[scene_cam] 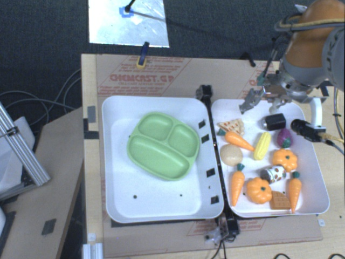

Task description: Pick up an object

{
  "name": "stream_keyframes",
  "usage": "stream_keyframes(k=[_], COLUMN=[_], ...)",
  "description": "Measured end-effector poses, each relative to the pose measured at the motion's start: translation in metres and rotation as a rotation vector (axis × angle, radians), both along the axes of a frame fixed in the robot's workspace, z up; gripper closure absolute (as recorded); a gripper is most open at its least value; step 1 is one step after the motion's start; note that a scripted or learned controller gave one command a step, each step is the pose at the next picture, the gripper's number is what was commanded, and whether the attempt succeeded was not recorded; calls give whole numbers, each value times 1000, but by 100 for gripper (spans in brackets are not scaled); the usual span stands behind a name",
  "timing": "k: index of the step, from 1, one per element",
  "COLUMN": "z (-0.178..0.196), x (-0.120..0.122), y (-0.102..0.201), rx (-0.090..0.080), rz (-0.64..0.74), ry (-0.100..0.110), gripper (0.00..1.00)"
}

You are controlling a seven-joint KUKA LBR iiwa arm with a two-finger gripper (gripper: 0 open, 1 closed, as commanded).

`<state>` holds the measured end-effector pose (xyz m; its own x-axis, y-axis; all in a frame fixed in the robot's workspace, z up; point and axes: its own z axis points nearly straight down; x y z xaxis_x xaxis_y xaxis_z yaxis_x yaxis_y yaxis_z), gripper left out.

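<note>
The tool (257, 97) hangs over the twelve o'clock edge of the right bin (322, 196), its fingers spread apart and gripping nothing, so the pick is not yet made; it probably sits there because the toy food is crowded just below, at its six o'clock. All of the candidates for the task lie in that bin, and I count them so: three carrots, one (238, 140) slanting near the centre, one (237, 183) upright at seven o'clock and one (294, 191) at five o'clock; two pumpkins, (284, 158) and (258, 190); one corn cob (262, 145); one pale round piece (231, 155); one wedge like a pizza slice (232, 125); one purple piece (284, 138); one black block (274, 121); one cracker-like square (280, 200); and one small patterned cup (274, 173). The left bin (116, 198) holds one green divided plate (163, 145), likely a place for sorted food.
</note>
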<state>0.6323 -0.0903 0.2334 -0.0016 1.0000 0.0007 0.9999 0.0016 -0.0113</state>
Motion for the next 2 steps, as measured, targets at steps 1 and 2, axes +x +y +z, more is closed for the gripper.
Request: stream_keyframes(k=[1, 2], z=[8, -35], x=[2, 4], y=[0, -5], rx=[0, -1], rz=[2, -1], ry=[-13, -10], gripper=[0, 0])
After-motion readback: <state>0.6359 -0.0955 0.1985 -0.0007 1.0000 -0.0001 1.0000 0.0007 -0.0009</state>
